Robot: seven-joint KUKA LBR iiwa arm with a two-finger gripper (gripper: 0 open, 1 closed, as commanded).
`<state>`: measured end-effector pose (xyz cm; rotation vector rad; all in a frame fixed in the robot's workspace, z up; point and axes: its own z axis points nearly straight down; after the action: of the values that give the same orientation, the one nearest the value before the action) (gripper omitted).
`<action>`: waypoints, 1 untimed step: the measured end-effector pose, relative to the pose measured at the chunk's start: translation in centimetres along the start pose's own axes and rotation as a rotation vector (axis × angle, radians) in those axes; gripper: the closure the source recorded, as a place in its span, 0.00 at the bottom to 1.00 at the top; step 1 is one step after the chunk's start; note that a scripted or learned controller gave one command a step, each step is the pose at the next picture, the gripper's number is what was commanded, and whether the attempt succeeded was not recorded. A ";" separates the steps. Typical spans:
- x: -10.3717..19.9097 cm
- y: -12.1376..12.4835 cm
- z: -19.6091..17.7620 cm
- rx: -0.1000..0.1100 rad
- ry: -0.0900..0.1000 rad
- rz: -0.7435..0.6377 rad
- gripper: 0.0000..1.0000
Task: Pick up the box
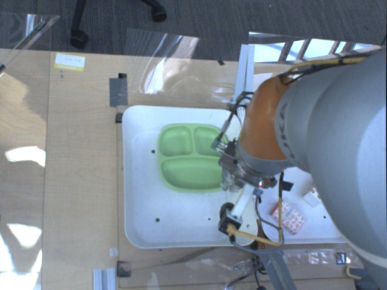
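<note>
The box [290, 217] is small, white with an orange-red pattern, and lies in the right bin [329, 237] near its front edge. The arm's grey body and orange band cover most of that bin. My gripper [228, 177] hangs below the wrist over the left bin [139, 222], at the right edge of a green divided plate [188, 157]. It is to the left of the box and apart from it. Nothing shows between it and the box.
The green plate lies in the middle of the left bin. A small white and orange item [312, 196] sits in the right bin just behind the box. A wooden bench [72, 162] stretches to the left.
</note>
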<state>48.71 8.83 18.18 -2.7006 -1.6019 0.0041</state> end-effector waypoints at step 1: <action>-6.0 4.5 -7.3 -0.006 0.003 -0.088 1.00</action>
<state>49.81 1.40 25.46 -2.6308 -1.7213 -0.0049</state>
